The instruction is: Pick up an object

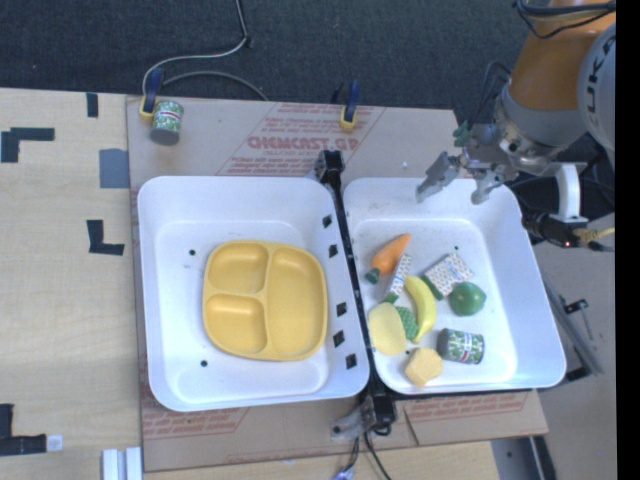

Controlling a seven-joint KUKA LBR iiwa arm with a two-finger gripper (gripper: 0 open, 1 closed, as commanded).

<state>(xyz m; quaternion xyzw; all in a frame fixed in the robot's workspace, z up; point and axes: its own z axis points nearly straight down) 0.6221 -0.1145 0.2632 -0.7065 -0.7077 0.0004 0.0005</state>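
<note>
Nearest you, the right bin [530,298] holds a yellow block [423,366], small can [460,345], lemon [386,329], banana [422,303], green apple [467,298] and carrot [390,253]; the left bin [160,268] holds a yellow divided plate [265,299]. Beyond, the gripper [461,182] hovers over the right bin's far rim, fingers spread, pinching nothing, above the cardboard-covered bench [250,138]

two bins [160,268], one tray [266,299], two cans [460,345]
</note>
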